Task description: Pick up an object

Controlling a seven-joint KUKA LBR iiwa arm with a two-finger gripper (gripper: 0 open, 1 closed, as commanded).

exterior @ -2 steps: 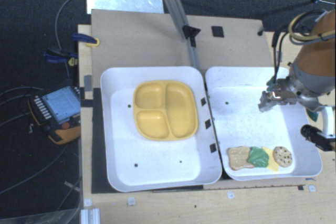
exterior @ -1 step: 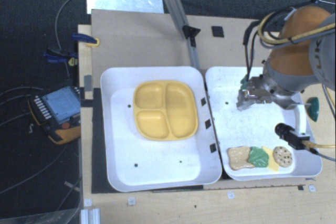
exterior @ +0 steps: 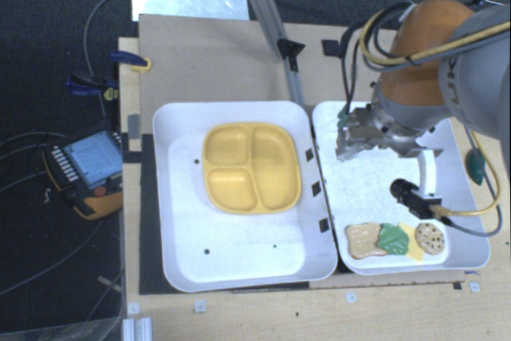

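While the gripper [exterior: 351, 141] hangs over the right bin [exterior: 351, 188] near its upper left corner, four food pieces lie in a row along that bin's lower edge: one toast slice [exterior: 365, 239], one green leaf [exterior: 393, 238], one yellow wedge [exterior: 414, 248], one cookie [exterior: 430, 237]. One yellow divided plate [exterior: 251, 167] sits in the left bin [exterior: 239, 251].

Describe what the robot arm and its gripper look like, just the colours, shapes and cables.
The arm is bulky and rounded, grey, with an orange band above the wrist. Yellow and black cables loop around that band, and another yellow cable trails below. The gripper is a compact grey metal block, with a black cylindrical part nearby.
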